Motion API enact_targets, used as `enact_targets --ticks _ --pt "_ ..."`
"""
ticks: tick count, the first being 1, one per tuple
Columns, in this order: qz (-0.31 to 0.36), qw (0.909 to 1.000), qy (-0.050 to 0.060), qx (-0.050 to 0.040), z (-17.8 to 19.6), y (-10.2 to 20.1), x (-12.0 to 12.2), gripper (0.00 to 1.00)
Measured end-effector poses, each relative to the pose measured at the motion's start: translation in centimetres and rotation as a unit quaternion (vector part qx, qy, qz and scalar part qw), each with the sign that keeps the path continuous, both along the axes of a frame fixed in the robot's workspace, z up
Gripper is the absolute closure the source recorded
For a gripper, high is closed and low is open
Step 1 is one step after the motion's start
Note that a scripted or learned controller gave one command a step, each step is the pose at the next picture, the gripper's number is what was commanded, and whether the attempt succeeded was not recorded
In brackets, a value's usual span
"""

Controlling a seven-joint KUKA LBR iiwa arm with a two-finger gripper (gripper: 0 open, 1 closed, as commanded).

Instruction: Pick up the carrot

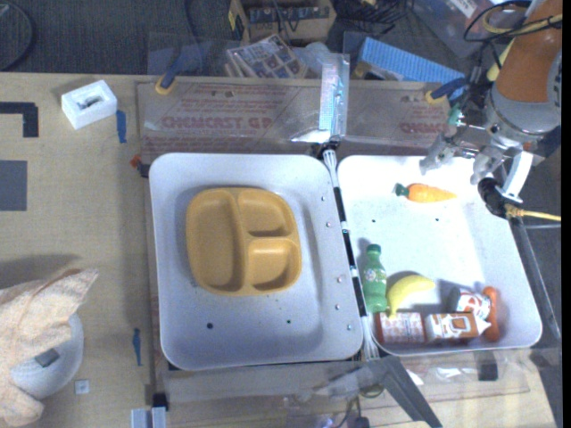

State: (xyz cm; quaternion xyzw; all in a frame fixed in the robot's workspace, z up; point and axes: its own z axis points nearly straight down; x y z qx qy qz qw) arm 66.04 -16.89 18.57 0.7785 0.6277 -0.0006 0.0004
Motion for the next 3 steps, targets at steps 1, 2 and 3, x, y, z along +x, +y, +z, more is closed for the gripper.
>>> enact_targets --ticks 1,2,3 --pt "0.054 0.9985 -0.002 -0.0003 -8.1 -0.7 0.6 0.00" --pt "0.167 0.9859 -0.001 -0.0026 -8.7 -1.0 0.9 0.00" --pt "0.167 0.9860 -0.001 -0.0022 -7.7 -1.0 1.1 1.00"
